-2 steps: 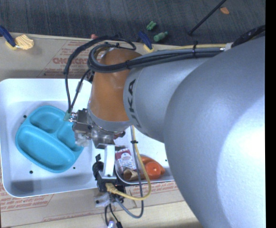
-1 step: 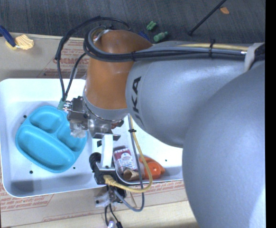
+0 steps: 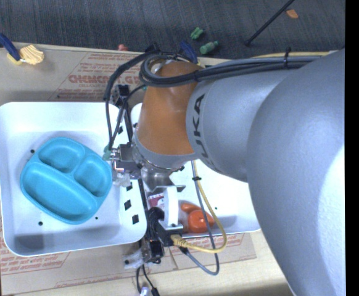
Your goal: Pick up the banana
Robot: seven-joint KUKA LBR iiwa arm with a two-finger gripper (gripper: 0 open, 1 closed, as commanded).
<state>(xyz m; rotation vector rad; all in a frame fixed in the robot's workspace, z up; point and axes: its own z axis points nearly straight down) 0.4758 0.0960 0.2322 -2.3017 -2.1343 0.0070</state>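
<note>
Cannot place the banana, nor fix its side of the gripper (image 3: 158,197): most of the right bin (image 3: 244,224) blocked by the grey arm (image 3: 278,122). Cannot judge the gripper either: wide, narrow or clamped on something, no telling. Poised over the left part of the right bin, near the divide between the 2 bins. Just beside it, toward the near rim, a small orange thing (image 3: 195,219), too blurred to name. Above the gripper, the orange band (image 3: 167,110) of the wrist. Further left, in the left bin (image 3: 7,159), a blue plate (image 3: 65,177) with 3 compartments, turned at an angle to the walls, well apart from the gripper. Beyond the bins, on the printed cardboard (image 3: 81,73), a yellow scrap (image 3: 31,55) near the far left corner.
</note>
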